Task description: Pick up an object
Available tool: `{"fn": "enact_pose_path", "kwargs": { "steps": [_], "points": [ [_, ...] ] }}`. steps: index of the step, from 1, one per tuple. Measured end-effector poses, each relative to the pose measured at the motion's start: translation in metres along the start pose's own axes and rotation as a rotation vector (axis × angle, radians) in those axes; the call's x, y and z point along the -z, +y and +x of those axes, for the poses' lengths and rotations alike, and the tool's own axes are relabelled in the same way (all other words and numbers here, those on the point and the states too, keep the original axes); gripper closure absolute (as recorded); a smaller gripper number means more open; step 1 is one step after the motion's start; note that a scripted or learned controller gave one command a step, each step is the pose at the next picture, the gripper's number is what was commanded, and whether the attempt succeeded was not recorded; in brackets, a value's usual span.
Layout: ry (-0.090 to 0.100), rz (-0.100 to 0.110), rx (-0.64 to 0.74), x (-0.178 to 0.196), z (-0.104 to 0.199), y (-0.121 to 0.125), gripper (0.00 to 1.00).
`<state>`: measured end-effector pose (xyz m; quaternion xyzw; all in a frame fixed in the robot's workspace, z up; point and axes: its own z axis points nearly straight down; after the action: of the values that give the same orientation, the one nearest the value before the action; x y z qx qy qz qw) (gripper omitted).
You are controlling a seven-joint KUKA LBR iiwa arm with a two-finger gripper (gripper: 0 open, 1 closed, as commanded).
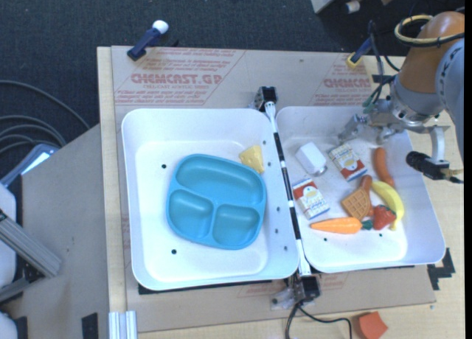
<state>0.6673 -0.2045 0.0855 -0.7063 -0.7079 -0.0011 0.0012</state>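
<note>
Hovering over the far right part of the right bin, the end effector hangs low from the grey wrist, arm reaching in from the right. Finger state: cannot tell; the tip is small and cluttered with cables. Nothing seen held.

Right bin contents, all loose on the floor:
- white block, near the divider, just left and toward the camera from the end effector
- small carton, closest item, lying just nearer the camera than the tip
- sausage, long axis running far-to-near, right of the carton
- banana, curved, touching the sausage's near end
- waffle, second carton, carrot lying left-right, red piece

Left bin: blue tray, cheese wedge at its far right corner. Well apart from the arm.

Judgement: likeliest target is the small carton or white block, both a short move toward the camera and slightly left. Cluster lower right is crowded; items touch, grasp there riskier. No pick made yet.
</note>
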Motion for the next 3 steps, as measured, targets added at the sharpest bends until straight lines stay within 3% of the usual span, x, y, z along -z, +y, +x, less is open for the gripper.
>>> {"fn": "enact_pose_path", "kwargs": {
  "steps": [3],
  "points": [
    [0.006, 0.003, 0.002, 0.0004, -0.0041, 0.0006, 0.00]
  ]
}}
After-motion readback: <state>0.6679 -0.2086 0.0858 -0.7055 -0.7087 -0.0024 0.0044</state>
